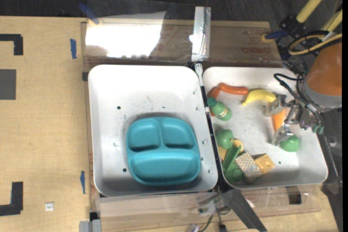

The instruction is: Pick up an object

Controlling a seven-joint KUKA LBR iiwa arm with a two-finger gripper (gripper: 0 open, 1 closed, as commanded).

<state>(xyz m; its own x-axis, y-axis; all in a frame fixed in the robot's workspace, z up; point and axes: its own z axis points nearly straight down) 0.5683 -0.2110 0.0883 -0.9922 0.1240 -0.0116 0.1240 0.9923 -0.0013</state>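
Several toys (239, 144) crowding end effector (286, 123)

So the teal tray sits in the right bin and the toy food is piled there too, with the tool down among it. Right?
Not quite. The camera view shows the teal tray in the left bin, by itself. The toy food, such as the banana, is in the right bin, and the tool is down among it.
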